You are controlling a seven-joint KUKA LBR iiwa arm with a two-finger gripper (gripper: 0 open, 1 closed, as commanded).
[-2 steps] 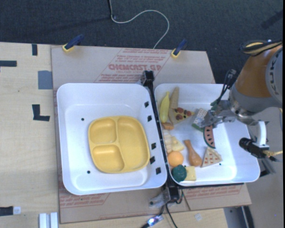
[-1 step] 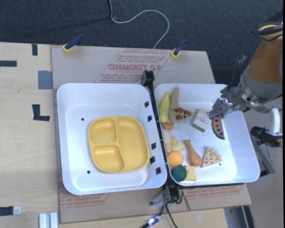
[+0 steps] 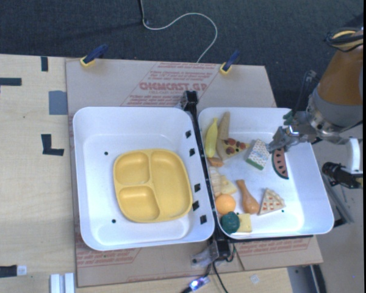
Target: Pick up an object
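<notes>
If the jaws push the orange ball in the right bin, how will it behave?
The orange ball looks round and smooth, so it will probably roll and may slip. The chicken leg and green toy touching it would likely stop it early.

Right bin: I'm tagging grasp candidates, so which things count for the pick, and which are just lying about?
For the pick:
gripper
watermelon slice
small box
banana
orange
drumstick
pizza slice

Lying about:
yellow tray in the left bin
cardboard sheet
white cable
</notes>
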